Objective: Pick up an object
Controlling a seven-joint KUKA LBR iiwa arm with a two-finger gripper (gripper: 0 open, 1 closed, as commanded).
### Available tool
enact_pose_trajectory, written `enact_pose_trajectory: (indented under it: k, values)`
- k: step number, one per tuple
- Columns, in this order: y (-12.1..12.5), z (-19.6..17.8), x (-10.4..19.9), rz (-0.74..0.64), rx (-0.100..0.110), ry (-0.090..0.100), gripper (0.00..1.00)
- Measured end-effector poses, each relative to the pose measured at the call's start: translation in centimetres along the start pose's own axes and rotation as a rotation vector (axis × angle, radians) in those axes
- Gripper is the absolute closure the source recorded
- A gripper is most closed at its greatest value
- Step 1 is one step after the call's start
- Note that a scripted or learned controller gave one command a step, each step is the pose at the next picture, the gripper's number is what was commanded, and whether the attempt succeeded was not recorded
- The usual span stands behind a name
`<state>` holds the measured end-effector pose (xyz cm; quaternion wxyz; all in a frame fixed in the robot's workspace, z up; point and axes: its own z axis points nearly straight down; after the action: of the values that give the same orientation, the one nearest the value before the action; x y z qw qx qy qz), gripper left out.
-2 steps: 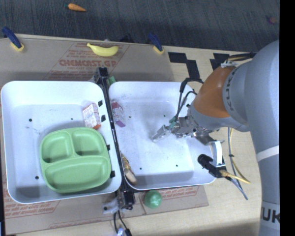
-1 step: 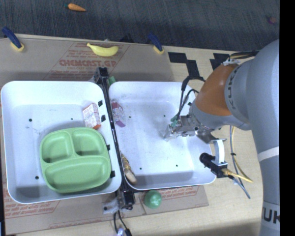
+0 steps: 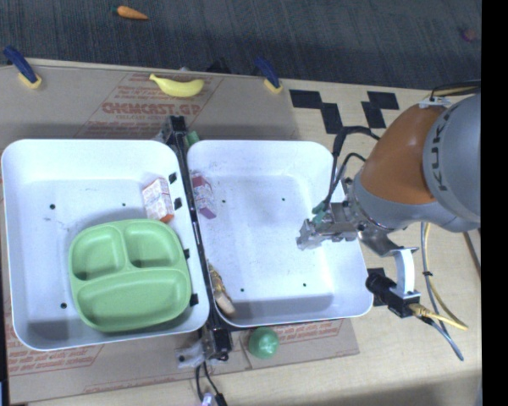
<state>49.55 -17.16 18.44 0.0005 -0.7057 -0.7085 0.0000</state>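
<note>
Arm (image 3: 423, 172) held the tool (image 3: 311, 235), whose state could not be told, over the right bin (image 3: 262, 155); nearest pickable packet (image 3: 201, 194) lay by its left wall, requiring a leftward reach.

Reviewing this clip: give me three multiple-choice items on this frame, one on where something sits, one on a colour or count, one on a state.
1. Where does the green divided tray lie?
A. in the left bin
B. in the right bin
C. on the cardboard outside the bins

2. What colour is the ball on the cardboard below the right bin?
A. red
B. green
C. blue

3. How is the banana placed?
A. inside the tray
B. between the gripper's fingers
C. on the cardboard above the bins

Answers:
1 A: the tray rests on the floor of the left bin, toward its near edge.
2 B: the ball is plainly green.
3 C: the banana lies on the cardboard beyond the bins' far rims, far from the gripper over the right bin.
</note>
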Motion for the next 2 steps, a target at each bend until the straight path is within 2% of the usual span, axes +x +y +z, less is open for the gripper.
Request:
enact_pose_trajectory:
  k: [1,2]
  values:
    - [0.0,0.0,0.0,0.000,0.001,0.000,0.00]
    - [4.8,4.0,-3.9,0.001,0.002,0.000,0.00]
